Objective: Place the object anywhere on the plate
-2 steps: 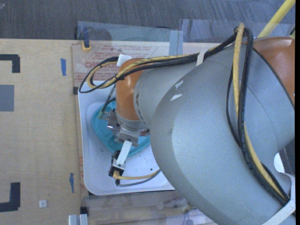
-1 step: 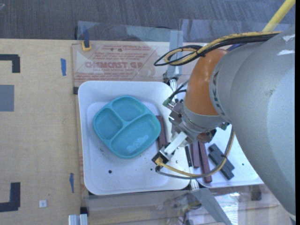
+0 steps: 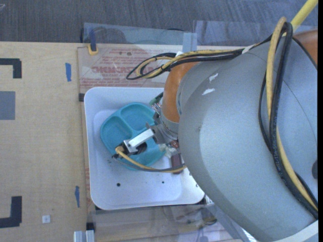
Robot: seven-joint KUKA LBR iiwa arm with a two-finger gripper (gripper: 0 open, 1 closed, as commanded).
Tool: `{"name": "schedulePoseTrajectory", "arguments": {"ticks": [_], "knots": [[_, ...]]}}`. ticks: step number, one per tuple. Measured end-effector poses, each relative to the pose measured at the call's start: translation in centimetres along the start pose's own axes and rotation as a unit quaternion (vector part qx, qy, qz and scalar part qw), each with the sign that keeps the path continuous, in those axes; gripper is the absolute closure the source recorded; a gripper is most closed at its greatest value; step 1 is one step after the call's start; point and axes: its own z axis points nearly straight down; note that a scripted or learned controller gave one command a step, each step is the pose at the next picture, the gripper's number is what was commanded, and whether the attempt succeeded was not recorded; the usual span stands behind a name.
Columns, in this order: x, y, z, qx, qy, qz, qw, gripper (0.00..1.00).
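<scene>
Item: teal divided plate [image 3: 123, 127], flat in the white bin [image 3: 101, 185], toward its upper half in view. Green thing [image 3: 157, 102] at the plate's upper right rim, mostly hidden under my arm [image 3: 242, 135]. My claw [image 3: 161, 135] sits over the plate's right side; whether it is spread or closed, I cannot tell.

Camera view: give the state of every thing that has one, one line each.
blue plate: right side up, lying in the white bin, right part hidden by the arm.
white bin: holding the plate, right part covered by the arm.
gripper: over the plate's right side; any hold cannot be told.
arm: reaching in from the right.
</scene>
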Motion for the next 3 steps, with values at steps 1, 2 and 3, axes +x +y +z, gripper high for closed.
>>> {"name": "schedulePoseTrajectory", "arguments": {"ticks": [1,2,3], "knots": [[4.6,6.2,1.3,0.019,-0.003,0.073,0.9971,1.0],[3.2,-3.0,0.4,0.006,-0.013,0.056,0.9983,1.0],[1.6,-5.1,-5.1,0.004,-0.004,-0.096,0.9954,1.0]]}}
